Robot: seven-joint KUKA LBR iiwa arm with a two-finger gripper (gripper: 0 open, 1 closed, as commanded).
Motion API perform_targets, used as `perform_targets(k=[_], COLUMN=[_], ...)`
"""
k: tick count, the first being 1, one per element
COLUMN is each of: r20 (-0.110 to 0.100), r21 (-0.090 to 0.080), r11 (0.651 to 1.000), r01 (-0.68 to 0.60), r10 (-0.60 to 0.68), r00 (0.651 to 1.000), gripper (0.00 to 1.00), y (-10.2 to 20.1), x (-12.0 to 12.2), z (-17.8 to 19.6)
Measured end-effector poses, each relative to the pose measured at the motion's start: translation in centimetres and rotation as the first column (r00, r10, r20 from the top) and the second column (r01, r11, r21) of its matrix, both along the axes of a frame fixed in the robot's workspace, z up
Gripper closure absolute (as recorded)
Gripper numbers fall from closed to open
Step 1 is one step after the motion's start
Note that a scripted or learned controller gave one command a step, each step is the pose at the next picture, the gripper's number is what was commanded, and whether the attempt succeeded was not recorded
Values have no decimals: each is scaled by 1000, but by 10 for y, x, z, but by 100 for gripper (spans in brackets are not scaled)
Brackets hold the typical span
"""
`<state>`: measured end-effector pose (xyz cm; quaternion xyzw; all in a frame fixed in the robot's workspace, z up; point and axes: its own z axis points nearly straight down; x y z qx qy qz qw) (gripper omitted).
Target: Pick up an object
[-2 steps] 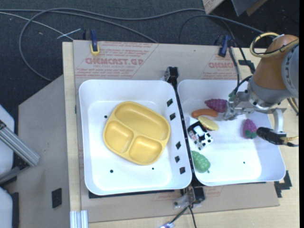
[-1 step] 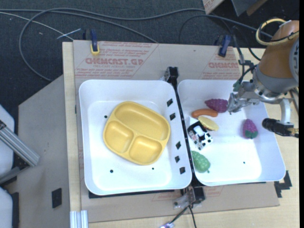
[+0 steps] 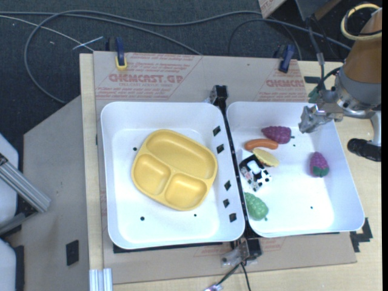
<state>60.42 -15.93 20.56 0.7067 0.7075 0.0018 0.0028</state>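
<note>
The claw [image 3: 310,121] hangs over the right-hand shallow white plastic bin [image 3: 339,214], near its upper right edge; whether it is released or clenched I cannot tell. The knobbly purple plastic grape bunch [image 3: 276,133] lies just to its left, long axis running left-right. The smooth orange sausage [image 3: 260,144] sits beyond, the smaller purple grape cluster [image 3: 319,163] below.

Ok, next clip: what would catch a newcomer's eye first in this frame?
Probably the large yellow plastic divided plate lying alone in the left white bin. Next, the cluster of small toy foods in the right white bin: a purple grape bunch, an orange hot dog and a green leafy piece. The gripper hovers over that bin's far right part.
</note>
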Motion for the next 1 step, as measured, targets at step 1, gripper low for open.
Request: perform_targets(k=[1], r20=[-9], r21=[5], r11=[1000], r01=[-5], r10=[5], r00=[1000], gripper=[100], y=[62], x=[-3], z=[-4])
